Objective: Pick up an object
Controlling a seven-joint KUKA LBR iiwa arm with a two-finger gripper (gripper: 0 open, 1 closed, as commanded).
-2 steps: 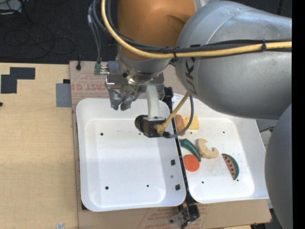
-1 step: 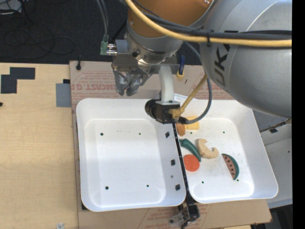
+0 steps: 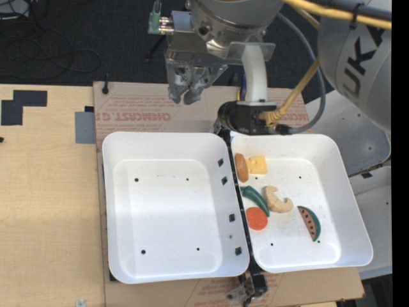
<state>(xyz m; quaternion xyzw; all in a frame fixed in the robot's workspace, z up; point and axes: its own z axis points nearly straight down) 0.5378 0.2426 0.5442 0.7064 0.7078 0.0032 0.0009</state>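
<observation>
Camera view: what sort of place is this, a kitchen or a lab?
Most likely a robotics lab bench. Two white bins sit side by side on cardboard, toy food pieces lie in the right one, and cables trail across dark carpet behind.

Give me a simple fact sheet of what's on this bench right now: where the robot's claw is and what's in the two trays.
gripper: raised above the bench, beyond the far edge of the left bin
right bin: holds all the objects
objects: yellow block touching a brown bun piece; green pepper; red disc; tan curved piece; watermelon slice
task status: nothing picked up yet
</observation>
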